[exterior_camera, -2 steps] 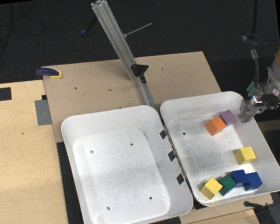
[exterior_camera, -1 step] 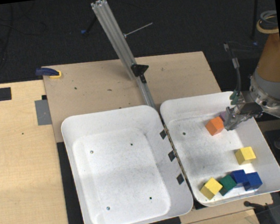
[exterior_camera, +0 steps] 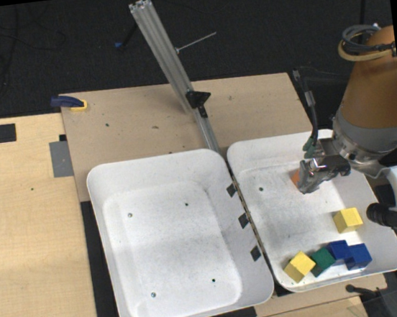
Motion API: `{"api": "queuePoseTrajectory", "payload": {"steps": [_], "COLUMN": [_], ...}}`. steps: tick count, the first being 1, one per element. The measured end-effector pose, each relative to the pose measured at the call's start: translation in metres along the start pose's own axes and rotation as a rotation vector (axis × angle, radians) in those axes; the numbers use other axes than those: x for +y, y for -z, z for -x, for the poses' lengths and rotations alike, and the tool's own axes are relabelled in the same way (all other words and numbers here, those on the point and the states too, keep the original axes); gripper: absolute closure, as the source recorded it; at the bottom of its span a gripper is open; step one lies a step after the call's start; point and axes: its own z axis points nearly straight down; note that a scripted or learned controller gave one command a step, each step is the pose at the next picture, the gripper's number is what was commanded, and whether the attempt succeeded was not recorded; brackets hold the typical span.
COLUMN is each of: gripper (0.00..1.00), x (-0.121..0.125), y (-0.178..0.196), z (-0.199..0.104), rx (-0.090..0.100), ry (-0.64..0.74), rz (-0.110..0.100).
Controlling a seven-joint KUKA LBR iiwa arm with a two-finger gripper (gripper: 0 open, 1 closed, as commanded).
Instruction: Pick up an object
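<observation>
No brand, label or writing could be read on anything at the bench.

Nearest the camera, along the front edge of the right-hand shallow white plastic bin (exterior_camera: pixel 256 155), a small cluster of blocks lay together: a yellow cube (exterior_camera: pixel 298 266) tipped on a corner, a dark green block (exterior_camera: pixel 322 260) touching it, and a blue block (exterior_camera: pixel 350 253) pressed against the green one, so that where one ended and the next began was hard to make out. A second, paler yellow cube (exterior_camera: pixel 348 219) sat a little behind them, apart from the cluster. The left-hand shallow white plastic bin (exterior_camera: pixel 107 180) stood beside the first, with black clips between their walls.

Further back in the right bin hung the grey two-finger gripper (exterior_camera: pixel 309 176), low over the bin floor. A small orange object (exterior_camera: pixel 297 176) showed at its left side, mostly hidden by the metal; I could not tell whether the fingers were apart or closed, nor whether the orange thing was between them or merely beside them. The arm's orange band and grey wrist (exterior_camera: pixel 369 106) were cut off at the right.

Beyond the bins a slanted aluminium rail (exterior_camera: pixel 167 57) rose from the brown board (exterior_camera: pixel 136 122), and a small blue and yellow clamp (exterior_camera: pixel 68 102) lay at its far left corner.
</observation>
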Motion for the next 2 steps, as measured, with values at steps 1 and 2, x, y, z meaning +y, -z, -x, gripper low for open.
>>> {"api": "queuePoseTrajectory", "payload": {"steps": [1,2], "gripper": [1.00,1.00], "x": [-0.009,-0.013], "y": [-0.014,-0.027], "z": [-0.052,-0.094], "rx": [0.000,-0.001], "ry": [0.001,0.001], "rz": [-0.001,-0.001]}}
